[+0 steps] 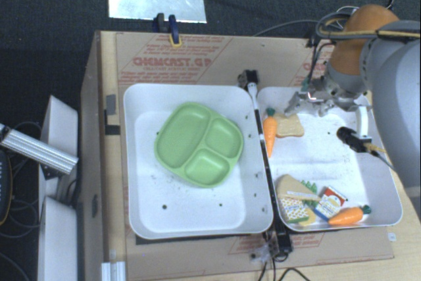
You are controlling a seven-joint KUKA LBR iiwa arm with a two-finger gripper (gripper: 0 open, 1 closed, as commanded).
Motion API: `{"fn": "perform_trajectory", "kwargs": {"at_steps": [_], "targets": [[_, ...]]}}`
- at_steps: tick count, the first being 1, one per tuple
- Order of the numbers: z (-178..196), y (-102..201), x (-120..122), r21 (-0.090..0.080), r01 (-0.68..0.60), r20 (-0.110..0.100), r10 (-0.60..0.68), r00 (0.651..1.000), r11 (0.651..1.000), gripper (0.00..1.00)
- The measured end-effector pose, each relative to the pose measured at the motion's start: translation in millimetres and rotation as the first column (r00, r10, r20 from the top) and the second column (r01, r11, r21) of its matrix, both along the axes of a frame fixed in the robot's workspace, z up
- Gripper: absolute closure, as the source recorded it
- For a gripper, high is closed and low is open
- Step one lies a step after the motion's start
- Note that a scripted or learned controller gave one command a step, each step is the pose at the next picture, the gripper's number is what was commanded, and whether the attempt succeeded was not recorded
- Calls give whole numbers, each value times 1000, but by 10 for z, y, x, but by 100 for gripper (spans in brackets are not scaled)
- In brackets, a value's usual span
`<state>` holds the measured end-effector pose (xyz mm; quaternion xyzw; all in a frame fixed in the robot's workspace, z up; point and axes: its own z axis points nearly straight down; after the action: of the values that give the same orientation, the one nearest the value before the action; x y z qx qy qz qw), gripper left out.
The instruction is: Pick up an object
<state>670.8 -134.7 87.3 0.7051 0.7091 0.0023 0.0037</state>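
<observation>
Closest to me, at the front of the right bin [388, 197], lies a small heap: a carrot toy [345, 216], a red-and-white box [329, 201] and a patterned wedge [294, 201], all untouched. Further back in that bin, a second carrot [269, 133] lies along the dividing wall, with a tan slice of bread [289, 127] just beside it. The left bin [141, 161] carries a green divided plate [199, 143].

I judge this to be the approach step: nothing is lifted yet, and the bread or the near carrot looks the likeliest target. The next move calls for lowering squarely over one piece and closing.

The gripper [309, 100] hangs at the bin's far edge, just beyond the bread, wrist bent down, orange band [360, 39] above. Whether the jaws are open I cannot tell; I see nothing between them.
</observation>
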Motion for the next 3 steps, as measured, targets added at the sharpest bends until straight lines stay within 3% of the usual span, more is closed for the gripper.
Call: {"fn": "perform_trajectory", "kwargs": {"at_steps": [1, 3], "targets": [[-1, 527, -2, 2, 0, -2, 0, 1000, 1000, 0], [-2, 509, -2, 2, -1, -2, 1, 1000, 1000, 0]]}}
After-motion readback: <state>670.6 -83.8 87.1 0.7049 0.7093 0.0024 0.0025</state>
